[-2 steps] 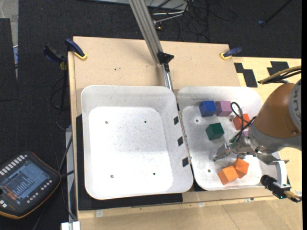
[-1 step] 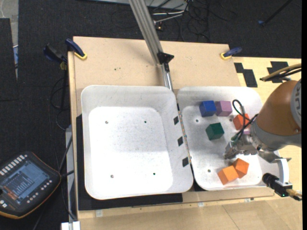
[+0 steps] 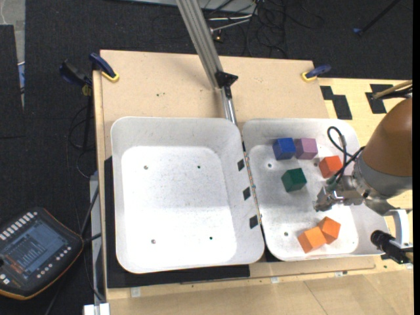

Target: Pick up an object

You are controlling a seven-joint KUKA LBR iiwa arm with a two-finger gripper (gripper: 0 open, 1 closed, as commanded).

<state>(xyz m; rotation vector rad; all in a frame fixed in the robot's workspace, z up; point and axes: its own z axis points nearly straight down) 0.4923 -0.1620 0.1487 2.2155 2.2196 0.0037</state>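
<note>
six small blocks sit in the right-hand shallow white bin (image 3: 259,151): a blue cube (image 3: 283,147) and a pale purple cube (image 3: 306,147) touching side by side at the far end, a dark green cube (image 3: 294,179) nearer the middle, an orange block (image 3: 331,165) toward the right wall, and two more orange blocks, one (image 3: 311,239) and the other (image 3: 330,228), pressed together at the near end. the left-hand shallow white bin (image 3: 125,176) lies just beside it across the shared rim.

the grey arm with its orange band (image 3: 392,146) reaches in from the right, and its two-finger gripper (image 3: 326,201) hangs low over bare bin floor, between the orange block by the right wall and the near orange pair. whether the claw is spread or pinched i cannot tell; the metal there is too small and blurred, and no block is seen in it.

judging from this, the step in hand is choosing and closing on one block. the green cube looks the safest target, since it stands apart from its neighbours with room on both sides for the claw. the near orange pair touch, so a descent there risks wedging on the seam or nudging one away. centre over a single block, line the claw with its flat faces, go down fully, then close.
</note>
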